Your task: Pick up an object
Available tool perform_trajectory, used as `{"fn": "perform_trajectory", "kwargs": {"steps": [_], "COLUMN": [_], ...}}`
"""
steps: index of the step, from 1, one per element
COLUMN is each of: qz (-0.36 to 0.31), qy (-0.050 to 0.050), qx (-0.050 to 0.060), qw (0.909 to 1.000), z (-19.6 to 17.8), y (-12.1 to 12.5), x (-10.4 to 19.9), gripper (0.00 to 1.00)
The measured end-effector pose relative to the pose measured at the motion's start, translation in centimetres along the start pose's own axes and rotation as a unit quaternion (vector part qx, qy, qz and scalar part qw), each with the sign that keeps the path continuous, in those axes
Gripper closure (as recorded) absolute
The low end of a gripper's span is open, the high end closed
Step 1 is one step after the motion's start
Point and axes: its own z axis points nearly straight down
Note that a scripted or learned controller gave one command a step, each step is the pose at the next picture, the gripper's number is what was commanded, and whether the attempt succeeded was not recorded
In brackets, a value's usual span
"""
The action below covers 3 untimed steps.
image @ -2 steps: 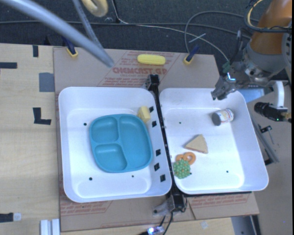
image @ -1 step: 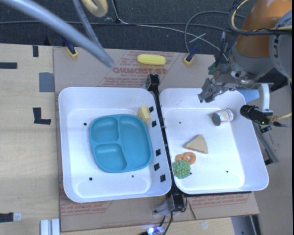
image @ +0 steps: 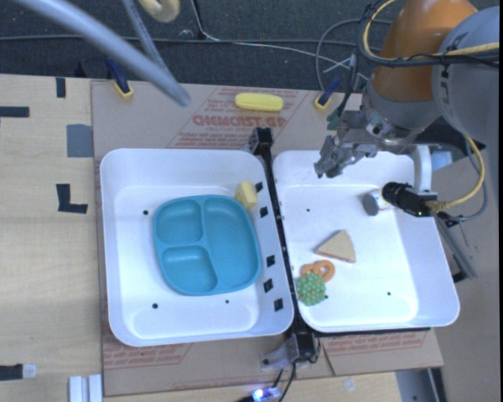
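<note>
So where's the hand [image: 331, 164]?

Over the far left corner of the right bin [image: 407, 312], close to the wall it shares with the left bin [image: 126, 224]. The arm [image: 419, 57] comes in from the far right.

Wide or narrow?

Can't tell, it's just a dark shape from this angle. Can't tell if it's holding anything either.

What's pickable in that bin?

Four things, all lying on the bin floor:
- Grey block [image: 370, 203] is right of the hand, near it but apart.
- Tan wedge [image: 336, 246] is about mid-bin, nearer than the block.
- Orange ring [image: 322, 268] is just beside the wedge, on its near left.
- Green ball [image: 311, 289] is touching the ring on its near side.

Ring and ball both sit close to the left wall.

And the left bin?

Blue plate [image: 206, 245] with three compartments, flat in the middle. Small yellow block [image: 247, 193] is just off the plate's far right corner, by the bin's right wall.

Anything outside the bins?

Yellow piece [image: 258, 101] on the cardboard [image: 218, 124], beyond the far rims. The cardboard lies on the desk [image: 33, 249] under both bins.
</note>
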Motion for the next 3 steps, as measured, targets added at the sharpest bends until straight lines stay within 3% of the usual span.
{"fn": "perform_trajectory", "kwargs": {"steps": [3], "qz": [-0.001], "qy": [0.0], "qx": [0.001], "qw": [1.0], "z": [2.6], "y": [-2.3], "x": [15.6], "gripper": [1.0]}}
